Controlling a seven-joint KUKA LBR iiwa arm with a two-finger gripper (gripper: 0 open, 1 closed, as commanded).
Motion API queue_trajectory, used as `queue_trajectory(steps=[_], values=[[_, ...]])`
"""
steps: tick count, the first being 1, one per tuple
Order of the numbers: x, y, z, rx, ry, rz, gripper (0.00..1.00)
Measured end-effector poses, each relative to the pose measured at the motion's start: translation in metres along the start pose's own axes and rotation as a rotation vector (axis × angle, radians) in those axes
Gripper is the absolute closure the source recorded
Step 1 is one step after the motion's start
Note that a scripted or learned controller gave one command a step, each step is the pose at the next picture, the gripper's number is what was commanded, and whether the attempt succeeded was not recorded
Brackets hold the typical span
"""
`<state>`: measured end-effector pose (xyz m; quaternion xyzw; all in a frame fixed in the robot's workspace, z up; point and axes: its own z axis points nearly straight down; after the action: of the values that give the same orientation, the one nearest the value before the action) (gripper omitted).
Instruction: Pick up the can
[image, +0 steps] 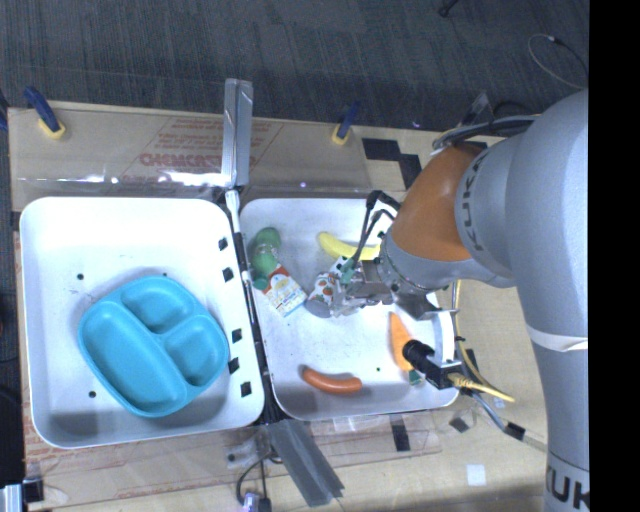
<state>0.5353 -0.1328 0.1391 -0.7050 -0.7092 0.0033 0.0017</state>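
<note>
A small can (323, 289) with a printed white, red and green label lies in the middle of the right bin (300, 215). My gripper (345, 296) is low in that bin, right against the can's right side. The wrist and the orange-banded arm (440, 215) above it hide the can's right part and the contact between gripper and can.
In the right bin lie a green bottle (265, 250), a small carton (285, 293), a yellow banana (343, 245), an orange carrot (401, 338) and a red-brown sausage (332, 380). The left bin (50, 250) holds a blue divided tray (150, 343). A raised divider (243, 290) separates the bins.
</note>
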Motion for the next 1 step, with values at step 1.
queue_trajectory(steps=[1], values=[[0.0001,0.0000,0.0000,0.000,0.000,-0.001,0.00]])
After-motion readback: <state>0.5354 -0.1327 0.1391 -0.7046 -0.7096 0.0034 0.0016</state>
